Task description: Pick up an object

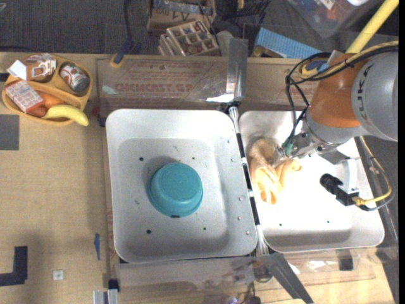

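Arm (354,100) low over right bin (329,233), gripper (292,152) beside pale yellow-orange toy (266,179); finger state unclear. Toy looks light, soft; best pinched across narrow middle.

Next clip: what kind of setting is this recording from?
Most likely a robotics lab's grasping test bench: a KUKA arm reaches over two white bins, one holding a teal bowl, with cables and boxes cluttered behind the bench and toy food at its left.
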### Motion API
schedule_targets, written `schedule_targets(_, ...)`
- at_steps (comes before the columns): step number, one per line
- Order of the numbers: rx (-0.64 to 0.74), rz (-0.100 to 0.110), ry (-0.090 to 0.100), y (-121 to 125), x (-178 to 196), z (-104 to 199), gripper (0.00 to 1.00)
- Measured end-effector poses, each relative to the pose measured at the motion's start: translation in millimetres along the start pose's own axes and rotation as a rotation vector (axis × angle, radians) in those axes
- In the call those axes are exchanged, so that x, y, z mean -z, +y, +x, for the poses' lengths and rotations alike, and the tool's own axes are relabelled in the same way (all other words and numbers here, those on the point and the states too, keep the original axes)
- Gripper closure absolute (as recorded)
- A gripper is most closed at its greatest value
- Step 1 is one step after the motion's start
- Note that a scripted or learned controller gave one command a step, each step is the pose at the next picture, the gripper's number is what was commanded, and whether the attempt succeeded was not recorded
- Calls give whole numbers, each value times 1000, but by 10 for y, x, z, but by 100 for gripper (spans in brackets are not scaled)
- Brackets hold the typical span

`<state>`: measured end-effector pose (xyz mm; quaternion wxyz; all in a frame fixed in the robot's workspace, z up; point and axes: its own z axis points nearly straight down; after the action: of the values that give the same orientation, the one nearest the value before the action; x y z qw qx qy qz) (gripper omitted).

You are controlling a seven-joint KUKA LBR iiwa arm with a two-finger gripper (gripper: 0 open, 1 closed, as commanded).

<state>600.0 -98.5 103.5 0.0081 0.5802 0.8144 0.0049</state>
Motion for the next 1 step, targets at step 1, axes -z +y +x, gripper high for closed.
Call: schedule_targets(1,244,11,6,575,816,569,100)
